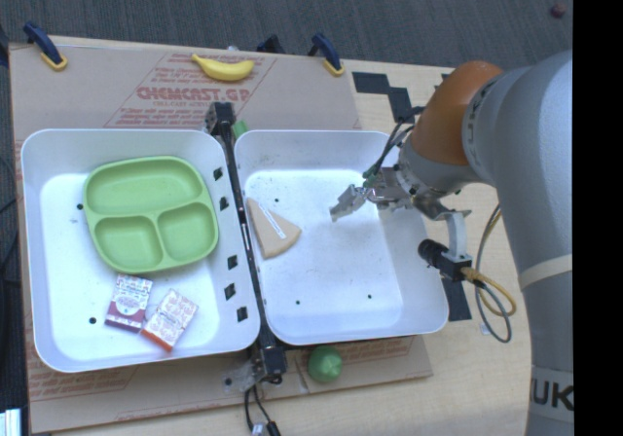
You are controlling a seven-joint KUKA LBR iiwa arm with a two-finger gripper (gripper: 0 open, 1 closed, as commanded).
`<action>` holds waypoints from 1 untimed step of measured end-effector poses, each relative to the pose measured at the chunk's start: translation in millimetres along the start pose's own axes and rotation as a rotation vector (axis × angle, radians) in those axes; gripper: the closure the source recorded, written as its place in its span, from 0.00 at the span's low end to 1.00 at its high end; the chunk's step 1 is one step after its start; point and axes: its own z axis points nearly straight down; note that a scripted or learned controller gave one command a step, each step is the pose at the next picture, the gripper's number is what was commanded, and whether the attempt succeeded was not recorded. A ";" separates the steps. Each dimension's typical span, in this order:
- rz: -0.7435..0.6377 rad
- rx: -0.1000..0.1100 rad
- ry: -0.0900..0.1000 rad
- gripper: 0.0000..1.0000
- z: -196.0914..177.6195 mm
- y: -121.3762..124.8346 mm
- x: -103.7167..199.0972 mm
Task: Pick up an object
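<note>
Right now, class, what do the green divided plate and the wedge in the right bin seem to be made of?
Green divided plate: probably plastic, matte to slightly glossy, with even pale green colour and smooth moulded compartments. Wedge: uncertain; tan with a paler face and dull finish, possibly plastic or foam toy food.

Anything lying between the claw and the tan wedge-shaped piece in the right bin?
No: camera view shows bare white bin floor between claw and tan wedge.
</note>
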 end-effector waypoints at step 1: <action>-0.001 0.004 0.000 0.00 -7.0 -28.2 0.4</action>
